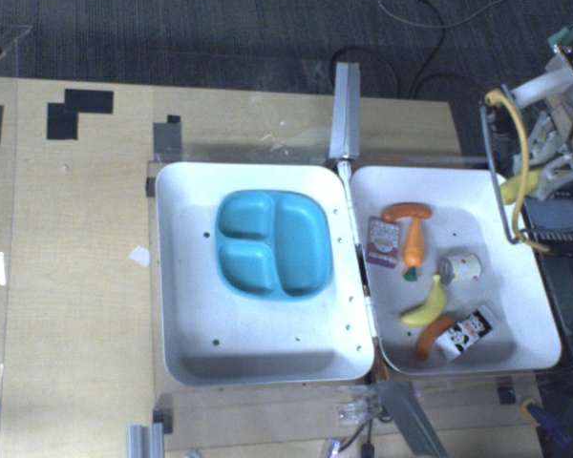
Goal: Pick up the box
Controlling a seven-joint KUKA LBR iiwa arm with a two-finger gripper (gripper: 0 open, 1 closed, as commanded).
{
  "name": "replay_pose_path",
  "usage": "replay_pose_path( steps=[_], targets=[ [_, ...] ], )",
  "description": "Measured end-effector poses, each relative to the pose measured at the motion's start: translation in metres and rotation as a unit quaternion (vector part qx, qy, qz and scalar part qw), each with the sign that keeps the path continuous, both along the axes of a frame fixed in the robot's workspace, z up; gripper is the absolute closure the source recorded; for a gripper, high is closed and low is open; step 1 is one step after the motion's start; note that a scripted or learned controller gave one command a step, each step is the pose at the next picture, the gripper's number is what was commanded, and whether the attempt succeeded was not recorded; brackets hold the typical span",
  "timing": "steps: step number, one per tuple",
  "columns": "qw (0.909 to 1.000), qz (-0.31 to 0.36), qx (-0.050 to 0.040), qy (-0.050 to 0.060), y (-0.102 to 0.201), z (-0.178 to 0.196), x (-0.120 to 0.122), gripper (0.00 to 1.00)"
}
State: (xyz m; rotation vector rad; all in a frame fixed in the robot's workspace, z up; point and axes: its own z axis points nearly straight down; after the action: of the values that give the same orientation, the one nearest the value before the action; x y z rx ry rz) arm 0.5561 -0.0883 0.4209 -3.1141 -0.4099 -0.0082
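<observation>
Two glossy white bins are seen side by side. Flat purple box (384, 241) lies at right bin's (516, 284) left wall, beside tapered orange carrot (413, 243). Moulded blue sectioned tray (273, 242) sits in left bin (186, 284). Gripper (554, 156) is at far right; finger state cannot be told.

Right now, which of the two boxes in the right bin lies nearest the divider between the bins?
The purple box, at the right bin's left wall beside the carrot. The black-and-white box lies toward the front right.

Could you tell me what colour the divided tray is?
The divided tray is light blue, per the camera view.
</observation>
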Motion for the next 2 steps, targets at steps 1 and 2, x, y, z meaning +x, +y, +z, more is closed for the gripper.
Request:
replay_pose_path(
  steps=[1,2],
  targets=[
    [0.9996,-0.03,0.0,0.001,0.028,-0.008,-0.025,1.0],
    [0.9995,-0.03,0.0,0.001,0.043,-0.02,-0.069,1.0]
  ],
)
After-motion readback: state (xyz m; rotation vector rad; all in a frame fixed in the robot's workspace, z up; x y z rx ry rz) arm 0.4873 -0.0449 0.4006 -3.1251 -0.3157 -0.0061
